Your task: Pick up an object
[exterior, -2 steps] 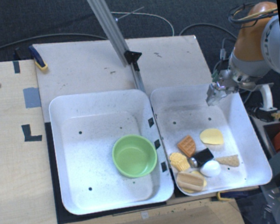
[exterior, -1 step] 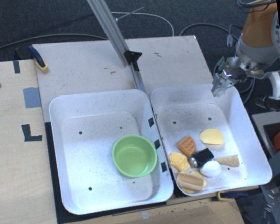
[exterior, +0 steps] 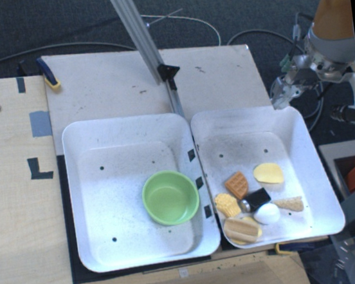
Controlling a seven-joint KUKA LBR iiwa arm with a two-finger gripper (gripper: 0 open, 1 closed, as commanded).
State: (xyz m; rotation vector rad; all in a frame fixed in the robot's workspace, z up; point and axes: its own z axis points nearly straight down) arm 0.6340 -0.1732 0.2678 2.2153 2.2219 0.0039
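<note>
Two shallow white bins on the worktop, no readable writing anywhere.
One round green plastic bowl (exterior: 170,197) in the left bin (exterior: 85,182); six small food-like pieces (exterior: 253,199) clustered in the right bin (exterior: 309,153); grey gripper (exterior: 279,94) over its far rim.

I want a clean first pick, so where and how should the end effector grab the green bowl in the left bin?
Grip the green bowl by its rim, coming straight down with one finger inside and one outside. It sits upright and open, too wide to span. Its far-left rim arc looks best, since the left bin wall stands close on the right and near sides.
</note>
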